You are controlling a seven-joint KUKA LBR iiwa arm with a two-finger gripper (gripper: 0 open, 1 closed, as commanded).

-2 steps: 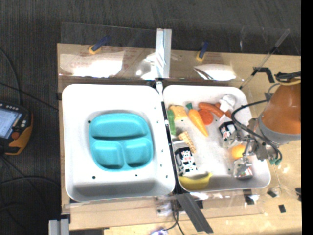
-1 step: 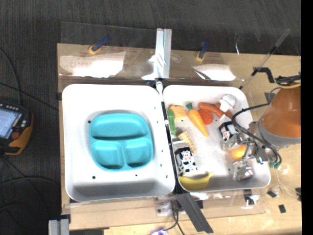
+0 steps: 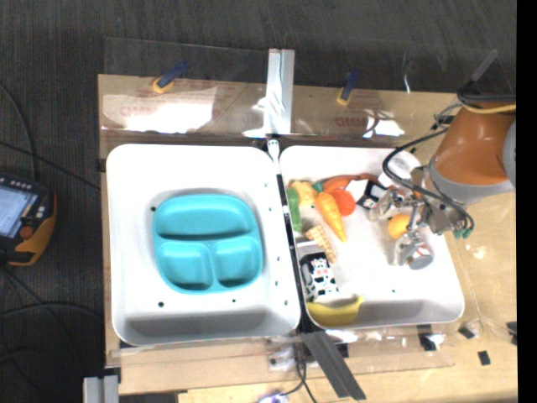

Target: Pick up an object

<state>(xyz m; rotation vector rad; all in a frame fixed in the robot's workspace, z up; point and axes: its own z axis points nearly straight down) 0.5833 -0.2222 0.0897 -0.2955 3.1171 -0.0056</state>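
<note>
The gripper [image 3: 410, 246] is low inside the right bin [image 3: 436, 296], near its right wall, with an orange-yellow ball [image 3: 398, 223] just beside or against it. Cables and metal parts crowd the spot, so I cannot tell if the gripper is spread or pressed together, or if the ball sits between its tips. By my reading the pick is at the reach-and-grasp stage: nothing is visibly lifted, and the raise is left to do.

Further left in the same bin lie a carrot [image 3: 331, 214], a red pepper [image 3: 342, 183], and a green vegetable [image 3: 299, 198], bunched near the dividing wall. Below them stands a small carton with a cow picture [image 3: 319, 277], and a banana [image 3: 335, 310] lies along the near wall.

The left bin [image 3: 134, 313] holds a blue divided tray [image 3: 207, 240], its compartments bare.
</note>
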